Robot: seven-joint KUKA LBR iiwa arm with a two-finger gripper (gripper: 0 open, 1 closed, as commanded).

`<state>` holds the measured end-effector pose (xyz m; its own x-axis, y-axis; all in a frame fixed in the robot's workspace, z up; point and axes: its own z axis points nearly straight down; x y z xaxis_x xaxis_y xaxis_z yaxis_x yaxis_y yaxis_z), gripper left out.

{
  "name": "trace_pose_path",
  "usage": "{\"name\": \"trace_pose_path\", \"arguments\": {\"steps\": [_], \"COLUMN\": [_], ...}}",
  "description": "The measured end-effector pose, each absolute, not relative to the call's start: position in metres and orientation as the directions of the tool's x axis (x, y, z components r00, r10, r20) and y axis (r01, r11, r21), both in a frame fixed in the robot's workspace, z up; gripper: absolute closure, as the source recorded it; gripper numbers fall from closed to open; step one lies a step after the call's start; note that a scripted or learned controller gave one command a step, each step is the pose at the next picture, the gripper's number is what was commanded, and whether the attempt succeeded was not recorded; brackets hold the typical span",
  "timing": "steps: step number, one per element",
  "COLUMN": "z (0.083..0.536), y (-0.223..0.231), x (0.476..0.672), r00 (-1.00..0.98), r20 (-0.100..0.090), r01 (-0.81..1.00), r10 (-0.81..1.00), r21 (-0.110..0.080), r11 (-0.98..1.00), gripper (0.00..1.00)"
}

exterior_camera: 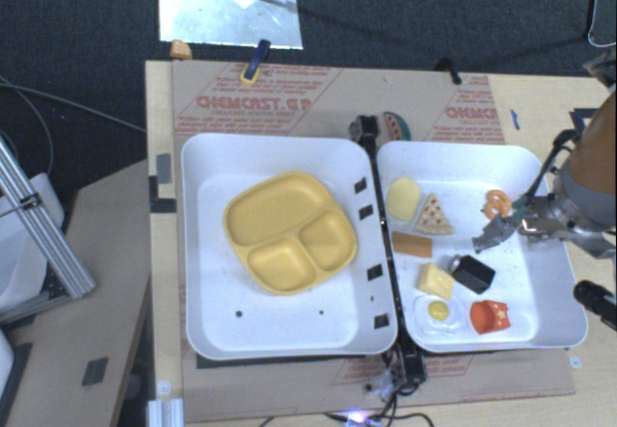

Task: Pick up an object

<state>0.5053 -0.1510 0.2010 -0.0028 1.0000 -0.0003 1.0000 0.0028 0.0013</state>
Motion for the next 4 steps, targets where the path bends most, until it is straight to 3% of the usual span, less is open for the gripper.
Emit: {"name": "trace_pose_path", "arguments": {"steps": [1, 2, 3, 4], "z": [0.079, 0.221, 0.109, 0.085], "y": [-0.163, -0.133, -0.126, -0.123], "x": [0.485, 0.489, 0.488, 0.556], "r00": [0.002, -0.008, -0.001, -0.006], "r20": [0.001, -0.002, -0.005, -0.002], "r01": [1.0, 1.0, 1.0, 1.0], "r10": [1.0, 1.0, 1.0, 1.0], "r21": [-0.003, 0.013, 0.006, 0.009], "r11": [-0.002, 0.008, 0.001, 0.006], "gripper": [0.0, 0.0, 0.0, 0.0]}}
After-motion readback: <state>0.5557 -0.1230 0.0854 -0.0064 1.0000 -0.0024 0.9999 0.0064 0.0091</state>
